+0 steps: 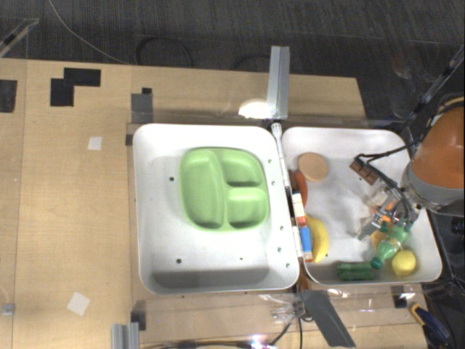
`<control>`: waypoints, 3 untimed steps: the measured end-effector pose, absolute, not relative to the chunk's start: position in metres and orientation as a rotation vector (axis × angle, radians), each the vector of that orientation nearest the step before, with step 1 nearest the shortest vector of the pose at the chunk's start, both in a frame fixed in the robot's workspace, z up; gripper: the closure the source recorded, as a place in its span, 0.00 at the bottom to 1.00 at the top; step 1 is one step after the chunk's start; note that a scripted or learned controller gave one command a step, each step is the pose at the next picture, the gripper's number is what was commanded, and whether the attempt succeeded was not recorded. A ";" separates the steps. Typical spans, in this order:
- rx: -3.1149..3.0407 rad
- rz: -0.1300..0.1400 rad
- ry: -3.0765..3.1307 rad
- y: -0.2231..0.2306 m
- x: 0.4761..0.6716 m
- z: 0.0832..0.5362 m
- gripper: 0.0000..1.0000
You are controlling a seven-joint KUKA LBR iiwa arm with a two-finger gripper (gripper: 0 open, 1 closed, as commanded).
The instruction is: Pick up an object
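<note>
My gripper (379,220) hangs low over the right bin (341,202), near its right side, with the orange-banded arm (439,158) behind it. Directly below it lie a green bottle (389,244), a yellow lemon (404,262) and a small orange piece. A dark green cucumber-like object (356,271) rests at the bin's front wall. A yellow banana (318,238), a red item (300,191) and a tan round disc (313,167) sit along the left side of that bin. Nothing is visibly held between the fingers.
The left bin (156,260) holds a light green divided tray (221,187). A white, red and blue box (301,227) leans along the divider between the bins. A metal post (279,78) stands behind the bins.
</note>
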State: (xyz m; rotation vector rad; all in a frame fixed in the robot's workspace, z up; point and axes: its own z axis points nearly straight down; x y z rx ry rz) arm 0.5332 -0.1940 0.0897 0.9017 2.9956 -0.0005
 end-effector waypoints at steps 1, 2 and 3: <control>0.931 0.000 2.985 -0.184 0.537 0.090 0.00; 0.921 0.001 2.990 -0.177 0.562 0.089 0.00; 0.838 -0.001 3.011 -0.162 0.558 0.090 0.00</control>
